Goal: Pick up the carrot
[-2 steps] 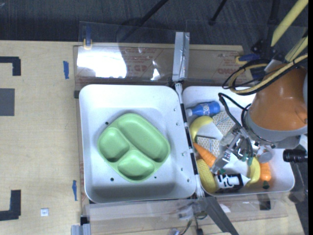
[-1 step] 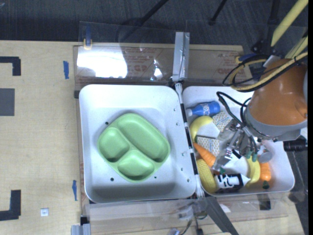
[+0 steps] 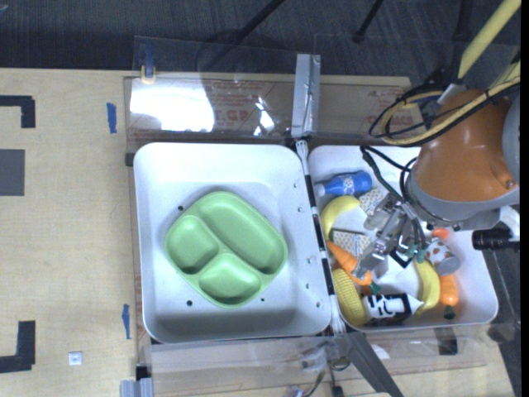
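Lower right, the carrot (image 3: 345, 260) is being crowded by a banana (image 3: 350, 302) beneath the gripper (image 3: 382, 251). Its finger state cannot be told. A neighbour risks being grabbed instead.

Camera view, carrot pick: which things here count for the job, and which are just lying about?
Job: carrot; gripper, low over the right bin.
Lying about: green divided plate in the left bin; blue bottle; bananas.

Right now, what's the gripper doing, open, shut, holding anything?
Gripper: down in the right bin over the carrot; whether it is open, shut or holding anything cannot be told.
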Controlling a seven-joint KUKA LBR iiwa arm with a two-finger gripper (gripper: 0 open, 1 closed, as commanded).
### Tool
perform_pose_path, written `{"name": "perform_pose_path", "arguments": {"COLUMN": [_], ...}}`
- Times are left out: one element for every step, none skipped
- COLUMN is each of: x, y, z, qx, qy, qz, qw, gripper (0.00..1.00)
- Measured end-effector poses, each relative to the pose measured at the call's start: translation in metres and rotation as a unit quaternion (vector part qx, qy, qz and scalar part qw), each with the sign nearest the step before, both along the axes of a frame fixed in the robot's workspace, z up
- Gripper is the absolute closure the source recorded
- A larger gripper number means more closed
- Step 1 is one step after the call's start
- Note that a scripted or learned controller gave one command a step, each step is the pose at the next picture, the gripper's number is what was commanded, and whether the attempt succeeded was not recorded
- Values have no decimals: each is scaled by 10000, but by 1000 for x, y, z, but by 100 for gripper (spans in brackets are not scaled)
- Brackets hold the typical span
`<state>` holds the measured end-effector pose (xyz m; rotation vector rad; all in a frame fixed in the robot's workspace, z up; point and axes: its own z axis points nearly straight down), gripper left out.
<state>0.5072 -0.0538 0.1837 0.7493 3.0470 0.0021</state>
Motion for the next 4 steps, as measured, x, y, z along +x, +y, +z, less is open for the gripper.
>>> {"name": "perform_pose_path", "arguments": {"x": [-27,-9,-5,67], "y": [-13,-40,11,-40], "z": [0,26,0,-60], "qx": [0,-9,2,-13], "qy": [20,-8,17,-12], "qz": [1381,2134,3664,3679], "qw": [9904,9770,9305,9298], "gripper": [0,0,0,0]}}
